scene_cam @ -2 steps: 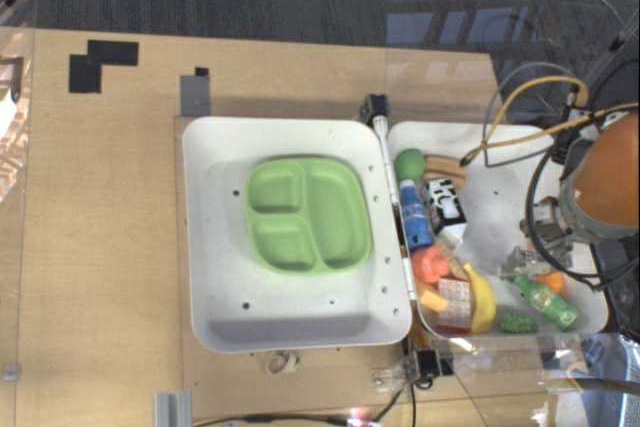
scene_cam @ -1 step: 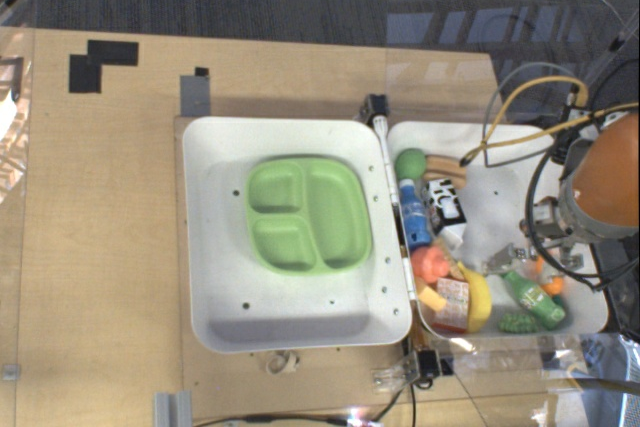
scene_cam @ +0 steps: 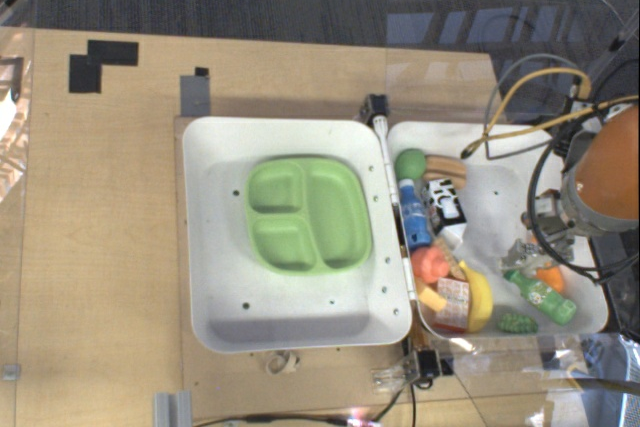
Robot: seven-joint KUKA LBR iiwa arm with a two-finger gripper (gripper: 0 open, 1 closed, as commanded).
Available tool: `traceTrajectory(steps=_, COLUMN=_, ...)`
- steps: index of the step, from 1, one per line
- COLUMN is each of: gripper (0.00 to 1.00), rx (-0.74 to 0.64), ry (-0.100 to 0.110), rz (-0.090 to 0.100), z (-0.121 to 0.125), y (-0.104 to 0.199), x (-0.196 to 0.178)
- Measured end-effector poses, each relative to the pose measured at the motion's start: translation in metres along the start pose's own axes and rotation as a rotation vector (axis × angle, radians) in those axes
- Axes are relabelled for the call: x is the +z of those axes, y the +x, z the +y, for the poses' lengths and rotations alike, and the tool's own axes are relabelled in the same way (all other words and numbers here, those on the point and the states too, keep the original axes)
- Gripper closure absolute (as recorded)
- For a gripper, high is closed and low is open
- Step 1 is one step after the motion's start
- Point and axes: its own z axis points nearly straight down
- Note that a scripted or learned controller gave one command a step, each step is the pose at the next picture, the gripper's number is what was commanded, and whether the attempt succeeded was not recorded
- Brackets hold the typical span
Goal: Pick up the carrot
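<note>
At the near edge of the right-hand shallow white plastic bin [scene_cam: 470,340] lies a cluster of toy food: a small dark green knobbly piece [scene_cam: 517,322], a curved yellow plastic banana [scene_cam: 480,300], a yellow wedge [scene_cam: 432,296] and a pink rounded fruit [scene_cam: 432,262]. Just beyond the knobbly piece lies a green bottle-shaped toy [scene_cam: 543,296], and touching its far side is the small orange carrot [scene_cam: 551,278], which is the task object; it is partly covered by cables and the tool above it. The two-finger gripper [scene_cam: 528,253] sits directly beside the carrot on its left, low over the bin floor. Whether the claw is spread or closed cannot be determined, and no object is visibly held between its tips. Judged from this position, the step in hand is the final approach to the grasp. The next move calls for centring over the carrot, clear of the green bottle, before closing; the close contact between the two items makes a double pick or a slip likely. Further back in the same bin lie a blue tube [scene_cam: 412,217] along the dividing wall and a green ball [scene_cam: 409,162]. The left-hand white bin [scene_cam: 215,245] contains a light green three-compartment plastic tray [scene_cam: 306,215].
</note>
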Motion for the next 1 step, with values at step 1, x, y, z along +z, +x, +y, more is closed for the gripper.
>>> traceTrajectory(steps=1, gripper=0.0, rx=0.0, ry=-0.001, rz=0.0, z=0.0002, y=0.0001, x=0.0003)
